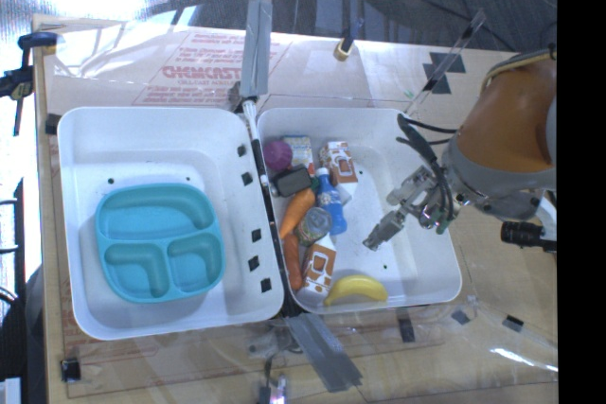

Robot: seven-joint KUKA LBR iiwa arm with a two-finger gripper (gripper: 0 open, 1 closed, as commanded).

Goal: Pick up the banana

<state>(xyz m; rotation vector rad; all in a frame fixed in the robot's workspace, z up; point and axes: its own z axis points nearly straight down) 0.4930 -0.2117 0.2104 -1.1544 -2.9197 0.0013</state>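
two white bins are borne side by side on a wooden bench, and the banana (356, 289) is left unlifted at the right bin's (428, 272) near edge, while the gripper (404, 211) is held nearby with fingers apart and nothing between them.

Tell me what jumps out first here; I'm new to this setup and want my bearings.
The turquoise divided tray lies alone in the left bin. The right bin holds a clutter of small items along its left side, with the yellow banana at the near edge beside an orange carrot. The arm's claw hangs over the right bin's bare part, apart from the banana.
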